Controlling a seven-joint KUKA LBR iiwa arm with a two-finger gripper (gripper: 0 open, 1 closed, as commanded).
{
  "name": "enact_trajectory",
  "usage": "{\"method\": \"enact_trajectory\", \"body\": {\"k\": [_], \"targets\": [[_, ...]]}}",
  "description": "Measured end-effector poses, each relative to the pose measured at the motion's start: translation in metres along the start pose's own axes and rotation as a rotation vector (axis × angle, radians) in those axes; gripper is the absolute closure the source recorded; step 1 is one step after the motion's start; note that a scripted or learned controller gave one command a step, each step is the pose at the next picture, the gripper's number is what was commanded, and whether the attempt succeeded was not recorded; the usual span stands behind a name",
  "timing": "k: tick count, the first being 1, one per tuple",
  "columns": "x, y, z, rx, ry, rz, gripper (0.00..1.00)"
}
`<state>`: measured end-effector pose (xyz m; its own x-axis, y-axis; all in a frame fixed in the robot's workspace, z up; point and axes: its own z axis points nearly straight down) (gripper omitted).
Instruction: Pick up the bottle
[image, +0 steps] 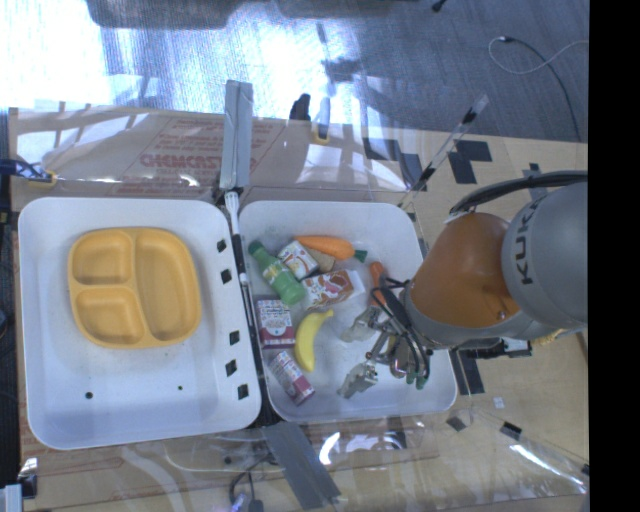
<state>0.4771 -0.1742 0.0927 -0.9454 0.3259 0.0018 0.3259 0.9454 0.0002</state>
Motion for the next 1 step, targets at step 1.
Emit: {"method": "enact_trajectory", "body": {"k": [1], "targets": [[-0.0393, -0.0062, -0.1621, 0.001, -0.003, 0.021, 0.00]]}}
